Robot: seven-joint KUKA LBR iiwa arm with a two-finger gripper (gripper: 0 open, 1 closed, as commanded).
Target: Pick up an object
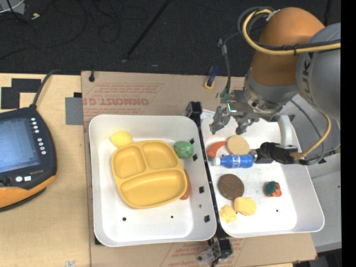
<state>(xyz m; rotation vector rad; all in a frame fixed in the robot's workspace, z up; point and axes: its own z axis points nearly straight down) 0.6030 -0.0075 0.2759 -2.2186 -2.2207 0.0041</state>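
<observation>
My gripper (229, 121) hangs spread wide, holding nothing, at 11 o'clock of the tan disc (238, 145), positioned to descend.

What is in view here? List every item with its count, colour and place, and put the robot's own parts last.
Shallow white bins: 2, white, side by side on the bench.
Compartment tray: 1, yellow plastic, left bin.
Lemon-shaped toy: 1, yellow, left bin, at the tray's upper left corner.
Round green toy: 1, green, left bin, at the tray's upper right.
Water bottle: 1, clear with blue label, lying down in the right bin.
Tan disc: 1, right bin, above the bottle.
Brown round cookie: 1, right bin, below the bottle.
Yellow lumps: 2, right bin, front.
Red and green toy: 1, right bin, right side.
Handheld pendant: 1, black and orange, far left.
Gripper: 1, grey, over the right bin's back edge.
</observation>
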